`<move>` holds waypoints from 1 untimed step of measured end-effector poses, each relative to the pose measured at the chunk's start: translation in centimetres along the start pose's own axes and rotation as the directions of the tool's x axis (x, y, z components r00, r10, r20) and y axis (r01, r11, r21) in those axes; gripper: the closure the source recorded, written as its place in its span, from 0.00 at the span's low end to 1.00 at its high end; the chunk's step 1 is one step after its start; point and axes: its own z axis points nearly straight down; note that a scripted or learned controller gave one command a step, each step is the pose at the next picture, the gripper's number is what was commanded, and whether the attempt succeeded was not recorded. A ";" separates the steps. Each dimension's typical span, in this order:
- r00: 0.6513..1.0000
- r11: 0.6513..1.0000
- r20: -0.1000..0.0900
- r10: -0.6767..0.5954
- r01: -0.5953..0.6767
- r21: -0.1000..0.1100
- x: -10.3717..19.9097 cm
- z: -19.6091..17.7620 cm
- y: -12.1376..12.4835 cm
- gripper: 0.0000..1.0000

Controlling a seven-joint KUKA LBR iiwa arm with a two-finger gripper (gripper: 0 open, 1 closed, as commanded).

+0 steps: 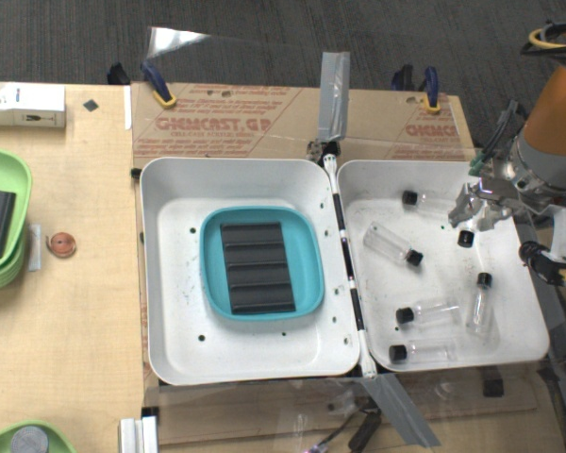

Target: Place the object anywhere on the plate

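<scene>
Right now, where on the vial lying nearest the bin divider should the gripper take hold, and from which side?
Grip the vial at mid-body, coming straight down. It lies flat and slanted, black cap toward the lower right, so the fingers should close across its narrow width. Nothing crowds it in the right bin.

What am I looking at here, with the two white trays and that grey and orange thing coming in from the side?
It is a robot arm, seen from one camera fixed above the bench and looking down at a slant. Its claw hangs over the right bin; I cannot tell whether it holds anything. That bin contains several small clear vials with black caps, such as one near the middle and one at the front, plus loose caps. The left bin holds a teal plate with a dark ridged block lying on it. The job is to put a vial on that plate.
</scene>
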 end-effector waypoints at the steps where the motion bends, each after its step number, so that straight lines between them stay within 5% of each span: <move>1: 1.000 1.000 0.000 0.000 0.000 0.000 0.0 0.0 0.0 0.00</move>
